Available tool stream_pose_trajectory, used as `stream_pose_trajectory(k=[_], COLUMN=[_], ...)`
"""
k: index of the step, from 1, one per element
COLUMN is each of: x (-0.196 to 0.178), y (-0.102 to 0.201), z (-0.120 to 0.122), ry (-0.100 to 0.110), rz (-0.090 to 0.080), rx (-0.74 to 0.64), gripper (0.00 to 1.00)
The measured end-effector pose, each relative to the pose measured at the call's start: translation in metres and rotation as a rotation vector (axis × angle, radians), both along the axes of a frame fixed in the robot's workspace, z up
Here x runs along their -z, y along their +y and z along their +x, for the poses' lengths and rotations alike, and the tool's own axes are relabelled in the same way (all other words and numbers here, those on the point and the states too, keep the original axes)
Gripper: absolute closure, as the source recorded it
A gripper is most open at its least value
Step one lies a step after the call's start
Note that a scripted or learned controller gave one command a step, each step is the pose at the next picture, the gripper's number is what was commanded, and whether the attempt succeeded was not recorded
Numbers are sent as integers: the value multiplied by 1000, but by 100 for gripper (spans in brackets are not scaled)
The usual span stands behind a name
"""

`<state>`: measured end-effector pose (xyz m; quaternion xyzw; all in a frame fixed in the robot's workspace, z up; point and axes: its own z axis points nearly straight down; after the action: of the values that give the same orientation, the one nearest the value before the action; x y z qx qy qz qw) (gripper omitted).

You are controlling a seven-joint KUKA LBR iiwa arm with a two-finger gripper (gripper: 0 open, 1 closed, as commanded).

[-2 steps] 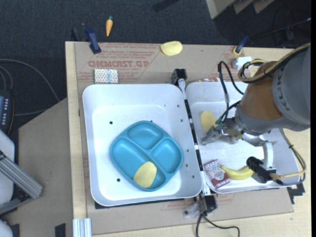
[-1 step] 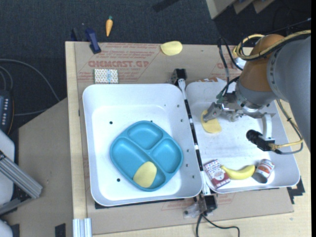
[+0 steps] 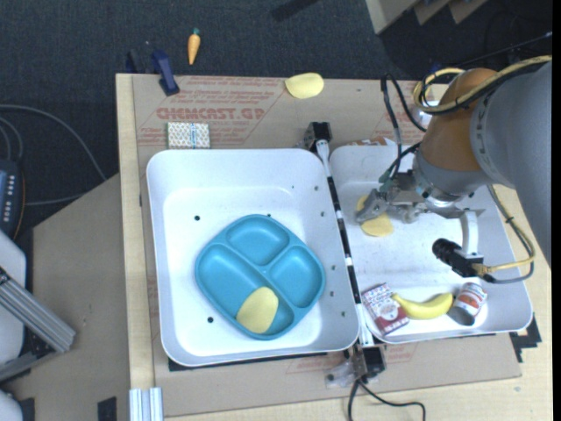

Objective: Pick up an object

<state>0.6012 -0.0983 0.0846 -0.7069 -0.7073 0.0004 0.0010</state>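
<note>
Now hand (image 3: 377, 209) near right bin (image 3: 412, 266) left wall, yellow piece (image 3: 378, 227) just beside.

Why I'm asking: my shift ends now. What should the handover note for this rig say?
Gripper: low in the right bin, directly over a pale yellow piece; no object visibly held.
Right bin, near edge: banana, red-and-white carton, can.
Left bin: blue divided plate with a yellow food piece in one compartment.
Done: nothing lifted.
Left: grasp and lift an object, probably the pale yellow piece.
</note>
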Motion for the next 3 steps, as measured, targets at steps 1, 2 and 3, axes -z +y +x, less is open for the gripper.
stream_pose_trajectory(k=[1,2,3], x=[0,0,0], y=[-4,0,5], z=[22,9,14], ry=[-4,0,-3], rz=[-2,0,-2], rx=[-1,1,0], gripper=[0,0,0])
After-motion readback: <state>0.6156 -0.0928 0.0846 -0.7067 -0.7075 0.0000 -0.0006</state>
